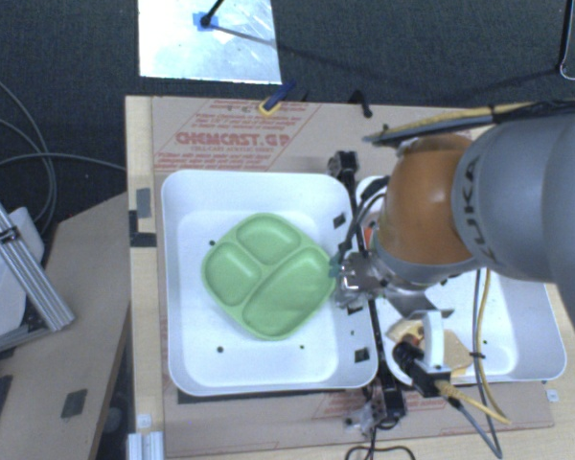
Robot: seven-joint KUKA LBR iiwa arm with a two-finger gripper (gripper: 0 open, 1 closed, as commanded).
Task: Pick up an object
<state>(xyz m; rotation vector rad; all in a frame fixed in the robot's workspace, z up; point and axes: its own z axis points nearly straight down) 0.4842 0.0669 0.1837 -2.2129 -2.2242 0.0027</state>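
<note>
Plate just left of the claw

The green plate [266,275] lies in the left bin [187,353]; the gripper [348,281] sits at the plate's right rim, claw state unreadable.

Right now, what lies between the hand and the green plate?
Nothing: in the camera view the hand sits right at the green plate's right rim.

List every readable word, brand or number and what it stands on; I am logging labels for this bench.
"CHEMCAST GP": red print on the brown sheet behind the left bin.
Smaller red print under it: too blurred to read.
"KUKA": only partly legible, dark letters on the grey arm beside its orange band.
Green divided plate: no text visible.
</note>
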